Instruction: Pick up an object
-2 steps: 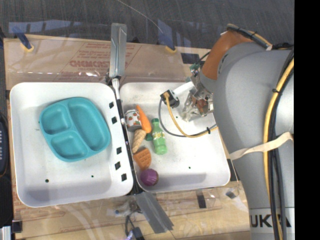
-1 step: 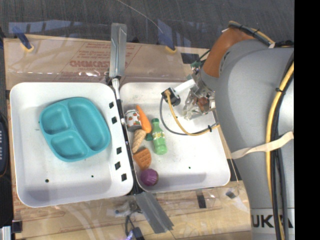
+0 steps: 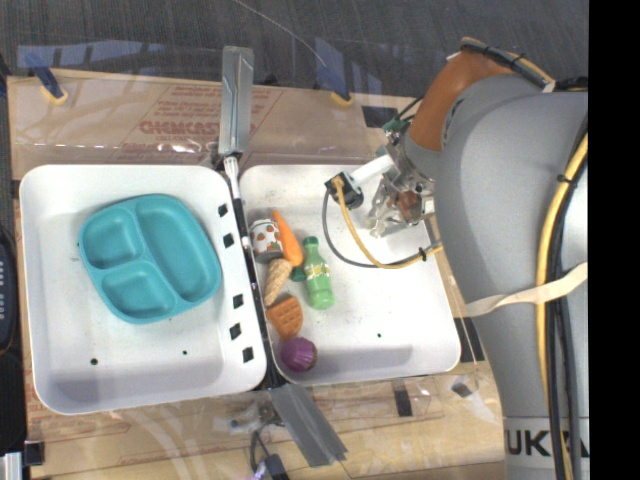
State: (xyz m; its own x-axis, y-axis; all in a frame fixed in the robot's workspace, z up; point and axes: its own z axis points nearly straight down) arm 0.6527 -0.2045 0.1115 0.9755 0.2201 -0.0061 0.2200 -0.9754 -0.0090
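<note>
A green bottle (image 3: 317, 274) is seen lying near the right bin's (image 3: 400, 343) left edge, among a carrot (image 3: 288, 238), a can (image 3: 264, 237) and a purple ball (image 3: 298, 353). The gripper (image 3: 388, 211) is poised well apart, toward the far right corner; its state cannot be told.

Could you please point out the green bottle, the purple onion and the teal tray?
Green bottle (image 3: 317, 276), camera view, on the middle of its body.
Purple onion (image 3: 298, 353), camera view, on its rounded top.
Teal tray (image 3: 150, 256), camera view, on the ridge between its compartments.
</note>
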